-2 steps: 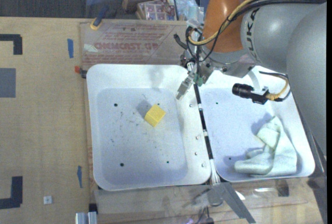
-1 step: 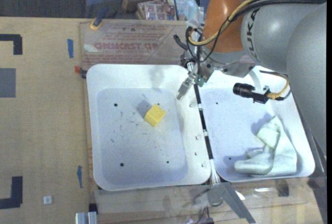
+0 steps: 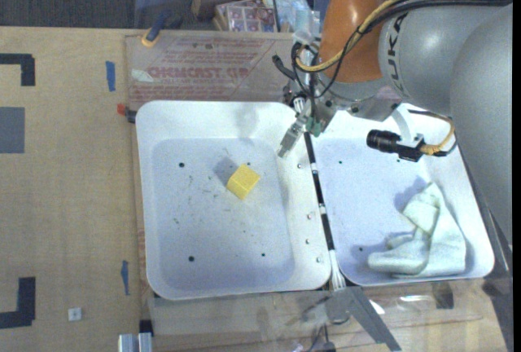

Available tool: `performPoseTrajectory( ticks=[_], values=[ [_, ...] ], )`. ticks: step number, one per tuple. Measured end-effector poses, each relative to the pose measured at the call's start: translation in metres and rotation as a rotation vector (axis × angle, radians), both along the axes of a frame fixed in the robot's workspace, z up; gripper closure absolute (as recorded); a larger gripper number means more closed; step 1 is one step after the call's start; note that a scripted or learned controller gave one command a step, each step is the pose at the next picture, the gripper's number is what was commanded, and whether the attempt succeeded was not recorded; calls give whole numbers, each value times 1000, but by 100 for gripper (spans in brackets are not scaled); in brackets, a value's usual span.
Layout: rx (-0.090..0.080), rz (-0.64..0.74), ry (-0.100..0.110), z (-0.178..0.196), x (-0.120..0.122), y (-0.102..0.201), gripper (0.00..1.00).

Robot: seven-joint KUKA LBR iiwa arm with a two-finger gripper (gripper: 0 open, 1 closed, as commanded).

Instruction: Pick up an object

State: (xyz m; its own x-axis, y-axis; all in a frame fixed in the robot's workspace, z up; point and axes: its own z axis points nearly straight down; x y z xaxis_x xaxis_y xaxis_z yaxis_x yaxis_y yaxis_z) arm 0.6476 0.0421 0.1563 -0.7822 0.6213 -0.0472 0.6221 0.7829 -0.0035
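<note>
A small yellow block [image 3: 242, 181] lies in the left white bin [image 3: 163, 130], a little above the bin's middle. A crumpled white cloth [image 3: 423, 238] rests in the right bin [image 3: 358, 179], toward its near right corner. My gripper [image 3: 287, 145] hangs over the upper right corner of the left bin, close to the divide between the bins. It points down and to the left. It is apart from the yellow block, up and to the right of it. I see nothing held at its tip.
The grey arm with its orange band [image 3: 358, 8] covers the upper right, above the right bin. A black cable fitting [image 3: 395, 143] hangs over the right bin. A cardboard sheet [image 3: 207, 73] lies behind the bins, with clutter beyond it.
</note>
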Motion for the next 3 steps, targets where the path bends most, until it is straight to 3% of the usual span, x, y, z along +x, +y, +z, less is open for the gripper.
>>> performPoseTrajectory(
  ticks=[3],
  values=[
    [-6, 76, 1, 0, 0, -3, 0]
  ],
)
